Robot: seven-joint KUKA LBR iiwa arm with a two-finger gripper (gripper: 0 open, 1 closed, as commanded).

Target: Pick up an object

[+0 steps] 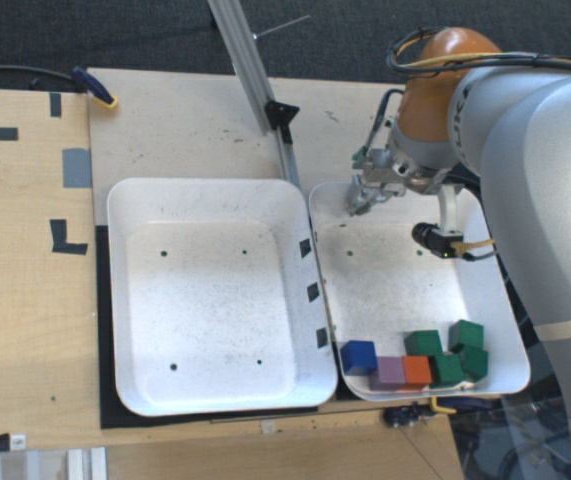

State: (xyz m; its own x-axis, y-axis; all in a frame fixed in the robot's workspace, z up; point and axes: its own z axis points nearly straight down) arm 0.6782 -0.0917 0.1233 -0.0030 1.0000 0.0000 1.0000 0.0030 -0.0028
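I'm looking at a robotics lab: a plywood table (25,268) marked with grey tape, two white bins (215,298) on a black mat left of and below the hand (365,196), an aluminium camera post (250,58) up-left of it, and dark carpet (115,13) beyond.

We see the arm (525,168) entering from the right of the camera view, its broad grey link filling that side. We note the orange band (435,78) above the wrist, with cables looping over it. The wrist points down and to the left, placing the gripper (362,200) low, at the arm's leftmost extent.
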